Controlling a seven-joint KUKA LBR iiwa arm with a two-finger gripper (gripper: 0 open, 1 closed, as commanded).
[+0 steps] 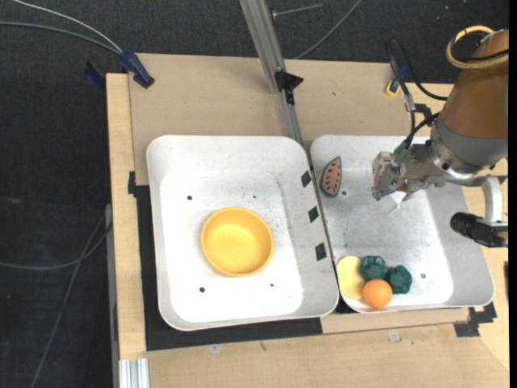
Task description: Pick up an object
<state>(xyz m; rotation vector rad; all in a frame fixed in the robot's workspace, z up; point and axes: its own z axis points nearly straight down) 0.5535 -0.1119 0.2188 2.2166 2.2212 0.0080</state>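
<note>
Hand (pixel 393 186) over right bin (pixel 452 241); whether apart or together, cannot tell. Nearest thing: watermelon slice (pixel 332 176), just left of hand against the bin wall. Likely light, stiff, smooth plastic; best pinched across its flat faces. Orange (pixel 376 293) and green lumps (pixel 386 273) nearer the camera.

The one camera is fixed high above the bench (pixel 210 95) and looks down on it at a slant, far enough that both the left bin (pixel 174 164) and the right bin (pixel 468 273) fit in the picture with dark floor (pixel 56 176) around the bench from 9 to 12 o'clock. The far side of the bench lies toward 12 o'clock and the near side toward 6 o'clock, and a grey pole (pixel 262 31) runs from the top edge down to the gap between the bins. The arm (pixel 477 95) comes in from 3 o'clock, above the right bin.
</note>
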